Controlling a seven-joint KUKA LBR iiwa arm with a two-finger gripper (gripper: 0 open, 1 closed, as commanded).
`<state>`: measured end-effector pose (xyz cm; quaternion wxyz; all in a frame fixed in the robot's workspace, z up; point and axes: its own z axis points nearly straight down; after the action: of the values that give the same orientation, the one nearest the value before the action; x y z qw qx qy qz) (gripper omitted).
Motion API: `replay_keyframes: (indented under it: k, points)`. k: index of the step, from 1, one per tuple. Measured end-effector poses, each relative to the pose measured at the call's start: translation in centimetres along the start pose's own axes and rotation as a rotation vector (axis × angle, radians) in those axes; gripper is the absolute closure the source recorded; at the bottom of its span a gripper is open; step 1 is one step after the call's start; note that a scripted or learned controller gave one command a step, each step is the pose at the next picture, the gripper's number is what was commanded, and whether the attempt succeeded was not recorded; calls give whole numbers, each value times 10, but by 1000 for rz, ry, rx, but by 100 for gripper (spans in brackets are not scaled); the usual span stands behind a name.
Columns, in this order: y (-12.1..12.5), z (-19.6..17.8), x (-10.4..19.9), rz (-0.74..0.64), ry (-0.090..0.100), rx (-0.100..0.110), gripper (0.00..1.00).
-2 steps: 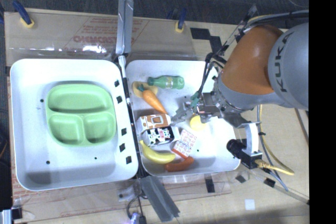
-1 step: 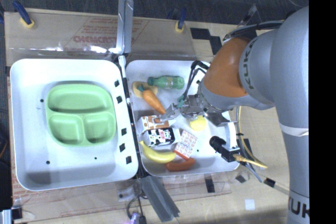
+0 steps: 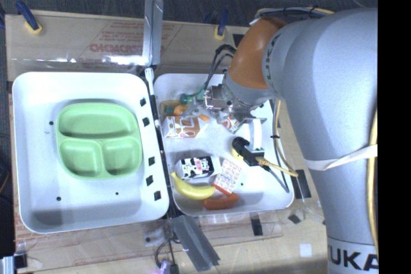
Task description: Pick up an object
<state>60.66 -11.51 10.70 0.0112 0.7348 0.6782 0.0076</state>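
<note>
An orange-and-white packet lies at about ten o'clock in the right bin. A banana, a black-and-white carton and a red sausage-shaped piece crowd its six o'clock edge. The hand hangs low at the bin's twelve o'clock; whether it grips anything cannot be told. The left bin holds a green divided tray.

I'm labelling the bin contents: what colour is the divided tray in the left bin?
Light green; the divided tray shows plainly in the camera view.
</note>
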Motion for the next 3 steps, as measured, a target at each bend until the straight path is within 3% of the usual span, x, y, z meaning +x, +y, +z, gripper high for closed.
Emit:
replay_keyframes:
  k: [1,2,3]
  points:
    - [4,-14,4,-5,6,-9,100]
    - [2,-11,4,-5,6,-3,0]
    - [46,20,-15,-40,7,49,0]
